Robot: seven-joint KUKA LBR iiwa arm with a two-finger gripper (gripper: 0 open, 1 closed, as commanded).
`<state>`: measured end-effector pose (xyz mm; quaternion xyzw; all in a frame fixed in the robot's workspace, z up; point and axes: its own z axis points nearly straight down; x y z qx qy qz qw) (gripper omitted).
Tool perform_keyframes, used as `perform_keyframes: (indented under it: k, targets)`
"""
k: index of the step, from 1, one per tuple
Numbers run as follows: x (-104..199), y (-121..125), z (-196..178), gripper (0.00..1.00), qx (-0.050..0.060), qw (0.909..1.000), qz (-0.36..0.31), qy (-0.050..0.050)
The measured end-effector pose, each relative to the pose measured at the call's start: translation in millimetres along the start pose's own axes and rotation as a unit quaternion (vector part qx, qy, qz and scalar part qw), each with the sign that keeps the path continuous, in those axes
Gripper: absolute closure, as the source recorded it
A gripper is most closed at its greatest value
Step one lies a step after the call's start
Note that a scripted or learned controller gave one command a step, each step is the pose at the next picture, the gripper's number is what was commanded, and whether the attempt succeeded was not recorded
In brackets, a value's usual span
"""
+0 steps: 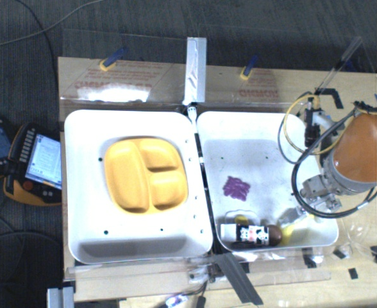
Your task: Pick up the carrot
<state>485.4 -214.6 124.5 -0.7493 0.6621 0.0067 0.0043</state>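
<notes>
Dark ribbed carpet surrounds a pale wooden surface [291, 85] that carries two shallow white plastic bins. The left bin [86, 172] holds a glossy yellow divided plate [147, 175] with rounded corners. In the right bin [265, 146] lie a small knobbly purple cluster [236, 187] and a dark bottle [252, 234] on its side, its long axis along the near wall. The gripper [302, 215] hangs low over the near right corner; how far open it is I cannot tell. A small yellowish piece [288, 228] sits just beside the bottle's right end, under the gripper; I cannot tell whether that is the carrot, or which way it points.
</notes>
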Motion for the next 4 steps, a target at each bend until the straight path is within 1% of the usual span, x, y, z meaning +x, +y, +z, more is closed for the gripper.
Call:
perform_keyframes:
  k: [1, 2, 3, 4]
  targets:
    - [0.5, -1.0, -9.1, 1.00, 0.002, 1.0000, 0.002, -0.001]
    - [0.0, -1.3, -9.2, 0.00, 0.002, 1.0000, 0.002, -0.001]
    - [-15.3, -39.2, 33.7, 0.00, 0.002, 0.9961, -0.088, 0.004]
    - [-11.8, -0.3, 6.3, 0.00, 0.000, 0.9767, -0.215, 0.004]
